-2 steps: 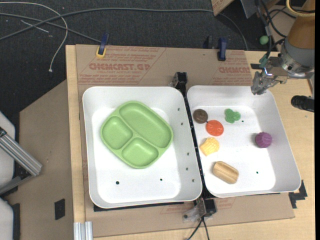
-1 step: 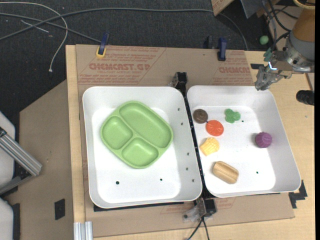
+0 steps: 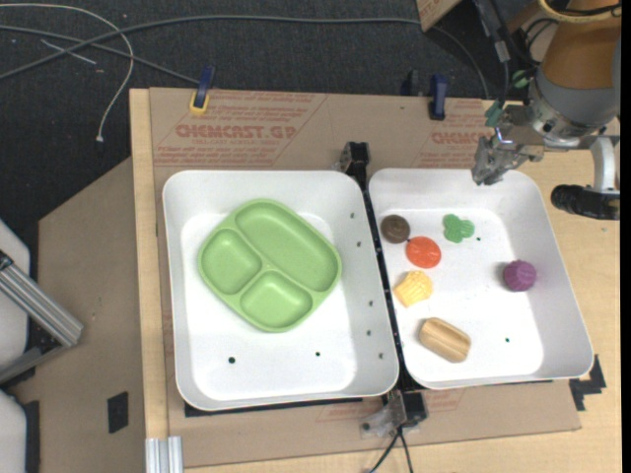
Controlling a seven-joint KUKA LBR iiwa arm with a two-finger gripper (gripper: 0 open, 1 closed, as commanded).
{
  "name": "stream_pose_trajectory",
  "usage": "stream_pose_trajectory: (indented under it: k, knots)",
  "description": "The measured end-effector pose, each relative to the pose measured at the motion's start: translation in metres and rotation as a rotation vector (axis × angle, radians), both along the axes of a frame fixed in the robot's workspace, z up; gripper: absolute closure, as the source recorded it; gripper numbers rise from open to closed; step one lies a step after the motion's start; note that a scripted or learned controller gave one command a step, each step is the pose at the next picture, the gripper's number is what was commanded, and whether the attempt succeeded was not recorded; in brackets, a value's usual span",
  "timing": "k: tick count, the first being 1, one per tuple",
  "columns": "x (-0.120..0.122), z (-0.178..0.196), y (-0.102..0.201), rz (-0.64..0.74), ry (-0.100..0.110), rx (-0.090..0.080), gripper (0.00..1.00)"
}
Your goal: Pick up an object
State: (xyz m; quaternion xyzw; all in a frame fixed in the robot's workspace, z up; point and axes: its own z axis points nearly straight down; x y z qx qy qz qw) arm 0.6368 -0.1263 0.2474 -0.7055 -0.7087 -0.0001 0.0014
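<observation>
1. Your gripper (image 3: 490, 170) hangs over the far rim of the right bin (image 3: 552, 358), near its upper middle; the fingers point down and look drawn close together, and nothing sits between them, so it carries nothing.
2. The candidates all lie in that right bin: a brown round piece (image 3: 395, 229) and an orange-red one (image 3: 424, 252) close together near the left wall; a green piece (image 3: 457, 229) nearest the gripper; a yellow piece (image 3: 414, 288) below the orange-red one; a tan loaf-shaped piece (image 3: 445, 339) toward the near side; a purple ball (image 3: 520, 275) apart on the right.
3. The left bin (image 3: 187, 363) holds a green divided plate (image 3: 269, 264).
4. By my reading the task is barely begun; no object is lifted, and you have the descent, the closing and the lift all left to do.
5. The green piece looks the shortest reach; it stands apart from its neighbours.
</observation>
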Motion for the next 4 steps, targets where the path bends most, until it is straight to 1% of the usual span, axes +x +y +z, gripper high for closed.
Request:
stream_pose_trajectory:
  k: [2,3,4]
  knots:
    - [-0.041,-0.023,0.095,0.0,0.003,0.0,1.0]
    - [-0.066,-0.013,0.147,0.002,0.001,0.001,1.0]
    - [-0.084,-0.006,0.192,0.001,0.001,0.001,1.0]
